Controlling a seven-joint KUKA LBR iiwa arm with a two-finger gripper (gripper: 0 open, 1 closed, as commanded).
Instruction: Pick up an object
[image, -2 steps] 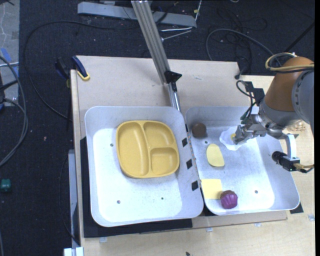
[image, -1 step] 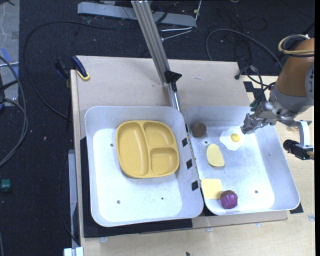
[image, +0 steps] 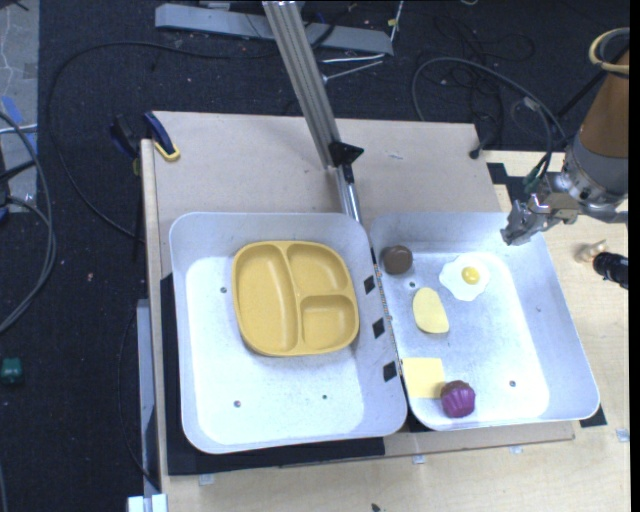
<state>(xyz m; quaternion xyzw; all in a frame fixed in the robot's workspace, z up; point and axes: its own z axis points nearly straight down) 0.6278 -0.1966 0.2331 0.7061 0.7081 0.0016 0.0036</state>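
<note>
Hovering over the right bin's (image: 560, 330) far right corner, the gripper (image: 522, 228) carries nothing visible. Whether its jaws are apart, I cannot tell. A fried egg (image: 466, 278) lies nearest.

No legible text, label, brand, number or sign anywhere on bench or bins.

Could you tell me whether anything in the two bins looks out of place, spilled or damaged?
Nothing stands out. The yellow divided tray sits flat in the left bin. The fried egg, brown ball, yellow oval piece, yellow square and purple piece lie apart in the right bin, all intact.
</note>
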